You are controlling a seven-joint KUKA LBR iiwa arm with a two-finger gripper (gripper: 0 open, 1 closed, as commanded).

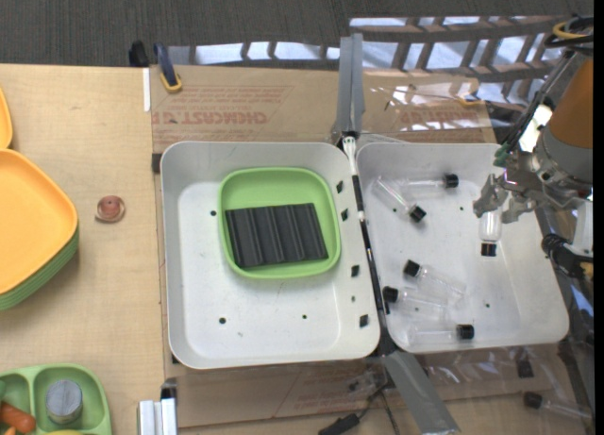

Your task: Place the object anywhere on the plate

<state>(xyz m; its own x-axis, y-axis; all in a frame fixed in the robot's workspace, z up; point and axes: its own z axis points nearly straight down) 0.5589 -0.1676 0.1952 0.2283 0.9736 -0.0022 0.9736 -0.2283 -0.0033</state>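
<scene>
**Ana:** Camera view puts the gripper (492,205) over the right bin (528,329), near its right side; a clear vial with a black cap (489,235) hangs upright between the fingertips, so I read the fingers as clamped on it — cap end down.

**Ben:** So the pick looks done; the carry comes next?

**Ana:** That is my judgement; the next move calls for a lift, then a long traverse left to the green plate (233,195) in the left bin (189,329).

**Ben:** Anything in the way?

**Ana:** The two bin walls meet between them, so the vial must clear that ridge; a dark ribbed mat (278,234) covers most of the plate, though its green rim stays bare; other loose vials (403,201) lie near — well apart from the held one.
</scene>
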